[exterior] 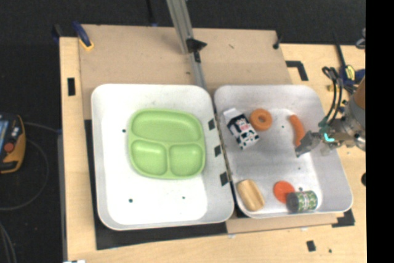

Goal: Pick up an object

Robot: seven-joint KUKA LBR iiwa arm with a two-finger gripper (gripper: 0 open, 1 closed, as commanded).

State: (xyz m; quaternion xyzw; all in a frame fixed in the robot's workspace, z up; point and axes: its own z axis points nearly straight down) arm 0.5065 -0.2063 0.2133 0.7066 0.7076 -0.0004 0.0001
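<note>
Orange carrot [297, 128] just left of the fingers [306, 143], right bin [271, 98].

The arm [356, 109] is reaching in from the right edge, its wrist hanging low and its gripper [306, 144] pointing left and slightly downward; the state of its tip is unclear from above.

I see the arm [352, 126] cut off at the right edge. The gripper [306, 146] looks too small and blurry for me.
</note>
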